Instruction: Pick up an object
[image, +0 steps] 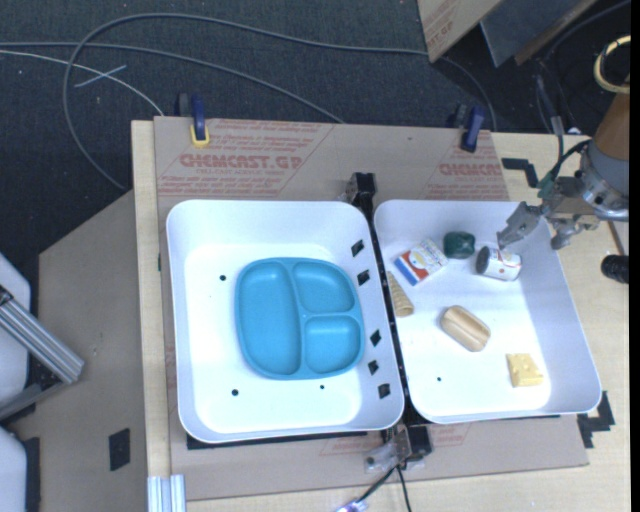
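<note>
Leftward, a blue tray (299, 317) fills one bin (190, 300) — the tool (540, 228) hangs spread, holding nothing.

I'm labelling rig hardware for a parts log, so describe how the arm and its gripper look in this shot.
The arm enters at the right edge: an orange-tan band sits above a grey metallic wrist. Dark cables, one greenish, loop beside the wrist. The gripper is bare grey metal, with two slim, light grey fingers splaying from a compact block. No lettering or markings can be made out at this size.
</note>
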